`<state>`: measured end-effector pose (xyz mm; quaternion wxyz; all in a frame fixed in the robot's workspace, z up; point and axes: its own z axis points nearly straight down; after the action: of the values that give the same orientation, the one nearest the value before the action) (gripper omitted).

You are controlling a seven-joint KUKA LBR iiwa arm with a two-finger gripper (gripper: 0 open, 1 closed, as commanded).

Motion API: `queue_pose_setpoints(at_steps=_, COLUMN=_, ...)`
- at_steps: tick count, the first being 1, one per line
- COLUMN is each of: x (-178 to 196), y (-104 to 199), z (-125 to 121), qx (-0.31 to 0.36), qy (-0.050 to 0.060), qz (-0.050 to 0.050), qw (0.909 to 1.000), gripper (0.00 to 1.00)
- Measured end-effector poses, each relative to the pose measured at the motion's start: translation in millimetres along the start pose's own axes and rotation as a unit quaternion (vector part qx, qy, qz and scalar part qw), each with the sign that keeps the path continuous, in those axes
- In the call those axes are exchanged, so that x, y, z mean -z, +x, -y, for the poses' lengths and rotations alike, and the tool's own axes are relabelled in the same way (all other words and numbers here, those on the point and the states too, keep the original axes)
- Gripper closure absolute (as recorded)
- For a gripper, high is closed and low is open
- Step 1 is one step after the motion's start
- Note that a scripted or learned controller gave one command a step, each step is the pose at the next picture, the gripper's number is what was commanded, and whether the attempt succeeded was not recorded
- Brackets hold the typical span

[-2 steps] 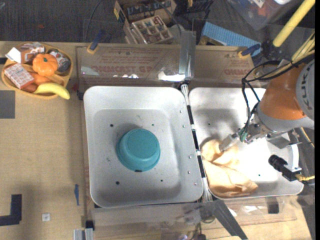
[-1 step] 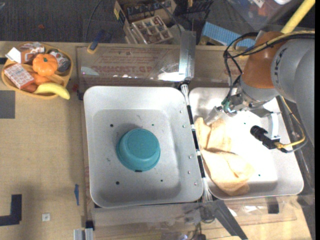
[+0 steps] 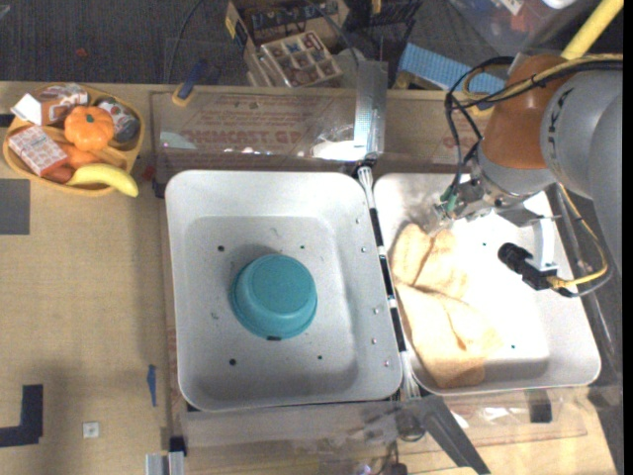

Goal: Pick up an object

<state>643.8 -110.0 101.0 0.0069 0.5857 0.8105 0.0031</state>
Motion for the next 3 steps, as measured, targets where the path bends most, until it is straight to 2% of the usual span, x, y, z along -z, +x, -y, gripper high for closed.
queue_pose_setpoints(at_steps=1, x=0, y=0, z=0, qx=0.0, qy=0.0, qz=0.0, qw=1.0, gripper=0.0)
queue_pose_setpoints(at_steps=2, x=-11, y=21, z=54, qx=0.011, qy=0.002, qz=-0.002, qw=0.9999, gripper=0.0)
queue_pose_setpoints(at_steps=3, x=1, y=19, z=52, qx=0.01, qy=-0.001, qz=-0.001, qw=1.0, gripper=1.0)
